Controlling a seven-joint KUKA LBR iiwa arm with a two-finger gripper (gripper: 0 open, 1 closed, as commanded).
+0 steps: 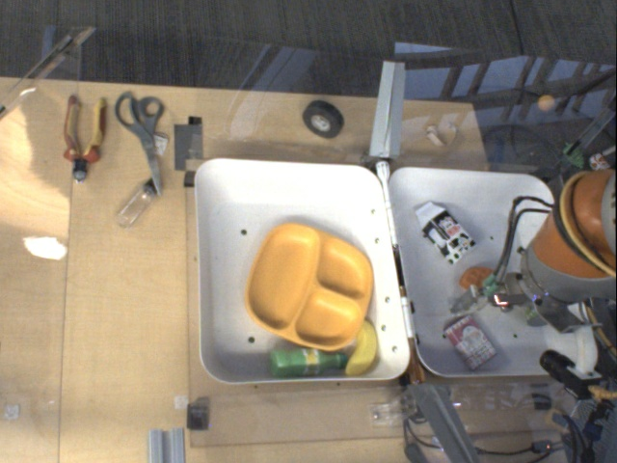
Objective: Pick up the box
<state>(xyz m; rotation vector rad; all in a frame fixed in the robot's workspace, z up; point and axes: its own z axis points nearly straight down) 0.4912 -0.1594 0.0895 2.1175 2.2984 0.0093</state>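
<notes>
left bin [222, 258]: yellow divided tray [310, 285], green bottle [307, 361] and yellow fruit [363, 351] along its lower edge | right bin [501, 186]: white-black item [444, 230], orange bit [475, 278], box [469, 340] at lower middle, long axis seemingly running upper left to lower right | tool [482, 295] just above box, grip state cannot be told

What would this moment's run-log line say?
gripper low in right white bin | small patterned box lying just below it, not held | yellow divided tray in left bin
</notes>
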